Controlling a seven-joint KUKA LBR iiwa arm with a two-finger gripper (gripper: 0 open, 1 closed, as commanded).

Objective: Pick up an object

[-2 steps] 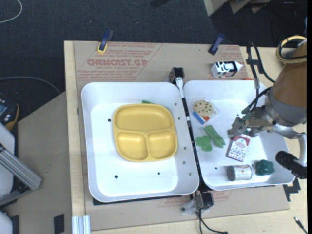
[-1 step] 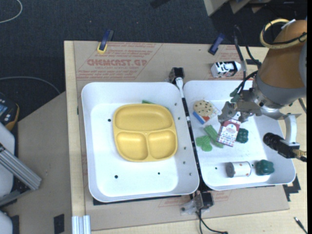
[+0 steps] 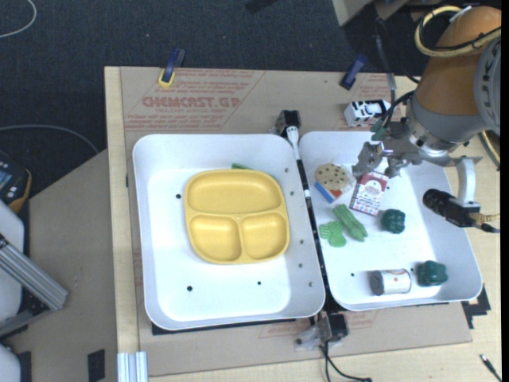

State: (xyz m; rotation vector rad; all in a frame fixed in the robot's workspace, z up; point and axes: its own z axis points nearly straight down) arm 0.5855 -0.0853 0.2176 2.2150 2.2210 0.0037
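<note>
Can (image 3: 390, 282): we see it lying on its side near the front of the right bin (image 3: 457, 286), a dark green lump (image 3: 431, 273) just beside it.
Tray (image 3: 236, 215): yellow, three compartments, sitting mid left bin (image 3: 155, 213); something green (image 3: 241, 166) pokes out behind it.
Green veggies (image 3: 343, 225): mid right bin, next to the divider.
Broccoli (image 3: 393, 220): just right of the carton.
Carton (image 3: 368, 195): red and white, right under the claw, touching or nearly so.
Cookie (image 3: 332, 175): left of the carton, a red and blue bit (image 3: 324, 191) at its front.
Claw (image 3: 380, 159): low over the carton's far end; honestly we can't tell how its jaws stand.
</note>
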